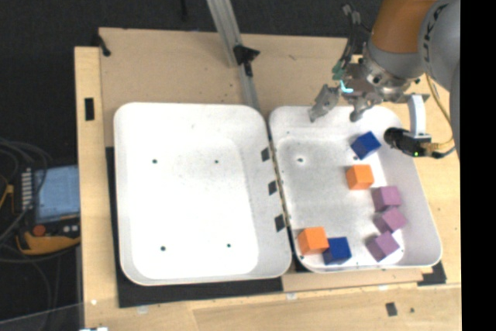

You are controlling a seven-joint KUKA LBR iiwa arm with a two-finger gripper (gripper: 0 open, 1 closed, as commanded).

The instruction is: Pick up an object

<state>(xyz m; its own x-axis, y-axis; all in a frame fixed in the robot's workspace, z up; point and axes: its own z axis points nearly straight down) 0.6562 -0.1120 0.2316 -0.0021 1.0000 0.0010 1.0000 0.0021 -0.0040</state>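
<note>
Camera view showed the tool [339,106] spread apart, seemingly empty, over the right bin's [298,124] far rim; the blue cube [365,144] lay nearer inside. Descending there risked striking the rim.

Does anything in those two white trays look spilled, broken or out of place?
Nothing stands out. The blocks, blue, orange and purple among them, all lie inside the right bin, none spilled or broken.

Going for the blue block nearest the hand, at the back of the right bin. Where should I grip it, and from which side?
Come straight down on the blue block and close on two opposite flat side faces. It sits rotated, so turn the hand to match. Probably avoid the side facing the orange block, where clearance is tighter.
</note>
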